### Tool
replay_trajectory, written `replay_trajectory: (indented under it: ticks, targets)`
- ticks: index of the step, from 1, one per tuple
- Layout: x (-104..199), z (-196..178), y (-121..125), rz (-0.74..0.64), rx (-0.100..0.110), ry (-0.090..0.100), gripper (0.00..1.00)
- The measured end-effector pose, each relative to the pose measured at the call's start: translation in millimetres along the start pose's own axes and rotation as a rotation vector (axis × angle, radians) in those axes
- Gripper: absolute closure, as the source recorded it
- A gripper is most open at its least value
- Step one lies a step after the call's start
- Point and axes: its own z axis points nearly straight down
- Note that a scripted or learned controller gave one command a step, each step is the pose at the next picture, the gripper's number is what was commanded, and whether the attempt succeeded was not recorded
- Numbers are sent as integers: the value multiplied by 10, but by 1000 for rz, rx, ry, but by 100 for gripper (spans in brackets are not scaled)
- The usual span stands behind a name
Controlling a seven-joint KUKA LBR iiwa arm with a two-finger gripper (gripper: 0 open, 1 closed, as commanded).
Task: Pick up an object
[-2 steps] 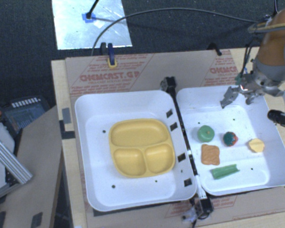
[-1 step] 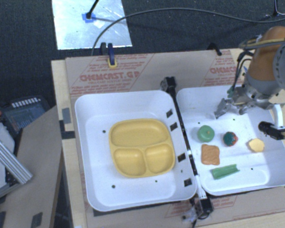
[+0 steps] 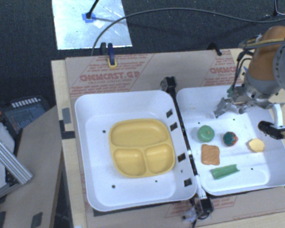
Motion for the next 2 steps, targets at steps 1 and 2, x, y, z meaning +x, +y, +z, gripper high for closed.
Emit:
replay_trajectory:
  ticks: [1,2]
  targets:
    - [-2,-119,14,-3,-4,-1,100]
    - [15,-775,52,-1,-7,-1,100]
